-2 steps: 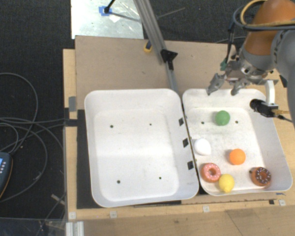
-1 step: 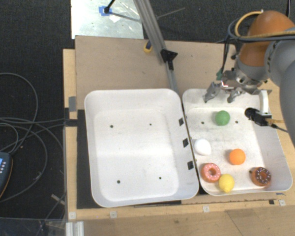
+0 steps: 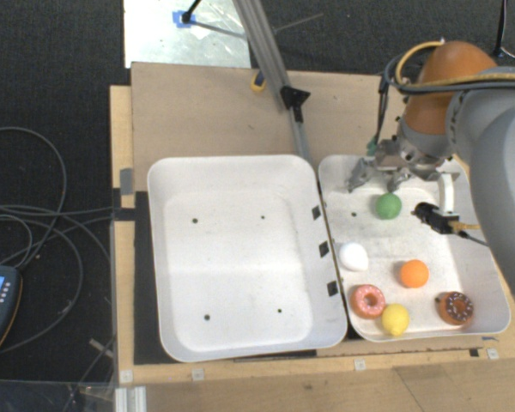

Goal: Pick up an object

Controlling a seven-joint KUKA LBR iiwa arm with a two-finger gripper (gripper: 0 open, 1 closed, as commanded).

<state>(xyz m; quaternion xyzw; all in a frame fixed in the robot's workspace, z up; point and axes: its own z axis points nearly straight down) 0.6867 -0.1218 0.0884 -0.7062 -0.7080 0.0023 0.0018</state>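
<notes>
Since the gripper (image 3: 379, 177) is seen spread open and empty just above the green ball (image 3: 389, 205), the ball could be nudged aside.

You have two white bins (image 3: 240, 256) and six objects: one green ball (image 3: 388, 205), one white ball (image 3: 354, 257), one orange (image 3: 414, 274), one lemon (image 3: 396, 319), two donuts (image 3: 368, 300).
</notes>
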